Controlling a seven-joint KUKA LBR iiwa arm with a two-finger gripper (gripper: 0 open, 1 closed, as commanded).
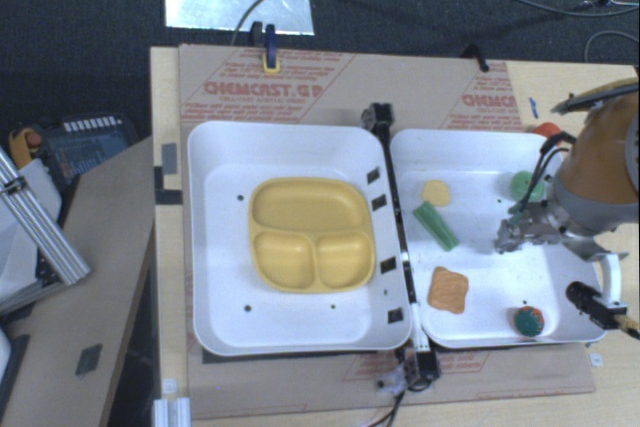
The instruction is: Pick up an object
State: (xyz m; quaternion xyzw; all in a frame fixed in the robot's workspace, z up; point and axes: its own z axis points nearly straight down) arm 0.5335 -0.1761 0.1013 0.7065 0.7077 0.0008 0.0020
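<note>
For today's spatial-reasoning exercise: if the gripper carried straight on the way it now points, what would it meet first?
The gripper points down at the right bin, so it would probably meet bare white floor first. The green block lies to its left, apart; depth is unclear.

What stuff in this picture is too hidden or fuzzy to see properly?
- Gripper: small and blurred in the camera view, so open or shut is unclear.
- Green round thing: partly covered by the arm's cables.
- Arm: cut off by the right edge.
- Small ball: too tiny to identify.
</note>
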